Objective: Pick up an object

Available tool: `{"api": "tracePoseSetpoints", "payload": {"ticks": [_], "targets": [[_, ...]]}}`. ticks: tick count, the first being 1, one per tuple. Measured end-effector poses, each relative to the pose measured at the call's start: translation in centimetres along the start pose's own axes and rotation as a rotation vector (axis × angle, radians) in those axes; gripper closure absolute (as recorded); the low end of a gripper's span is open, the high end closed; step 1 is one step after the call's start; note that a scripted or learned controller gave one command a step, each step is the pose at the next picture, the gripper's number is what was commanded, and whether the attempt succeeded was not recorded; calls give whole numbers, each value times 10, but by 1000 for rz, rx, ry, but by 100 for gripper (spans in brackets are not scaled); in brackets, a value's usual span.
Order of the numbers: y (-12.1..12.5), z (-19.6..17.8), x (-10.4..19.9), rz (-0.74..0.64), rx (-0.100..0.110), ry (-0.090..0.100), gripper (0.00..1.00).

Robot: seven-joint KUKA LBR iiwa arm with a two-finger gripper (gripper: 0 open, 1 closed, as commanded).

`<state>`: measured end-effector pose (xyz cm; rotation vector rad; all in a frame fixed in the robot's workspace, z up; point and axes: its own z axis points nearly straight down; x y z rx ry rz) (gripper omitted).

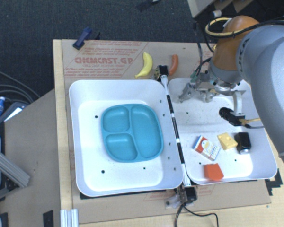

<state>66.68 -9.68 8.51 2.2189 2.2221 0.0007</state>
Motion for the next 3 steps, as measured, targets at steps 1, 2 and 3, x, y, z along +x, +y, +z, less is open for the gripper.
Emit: {"api": "tracePoseSetpoints", "payload": {"ticks": [1, 2, 3], "targets": [[-52, 1, -4, 2, 3, 1, 0], [-2, 0, 6, 0, -1, 0, 0], [-84, 1, -10, 3, 4, 1, 0]]}}
